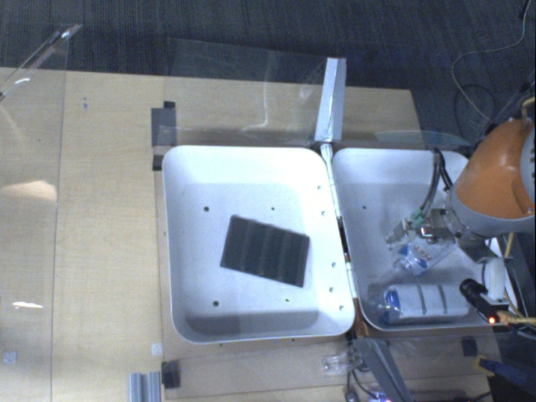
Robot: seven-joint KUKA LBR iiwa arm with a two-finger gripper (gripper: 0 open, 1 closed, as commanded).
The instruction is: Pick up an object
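Gripper (416, 239) low inside right bin (368, 182); cannot tell whether open, shut, or holding anything, tip lost in glare. Blue-and-white bottle-like object (419, 301) lying just below the claw toward the near wall, long axis running left-right, blue end to the left. Left bin (188, 182) containing one dark ribbed rectangular pad (265, 250), flat, slightly skewed, well apart from the arm.

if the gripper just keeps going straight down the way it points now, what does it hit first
Most likely the clear crinkled plastic item right under the gripper in the right bin. Depth is unclear from above, so it may already be touching.
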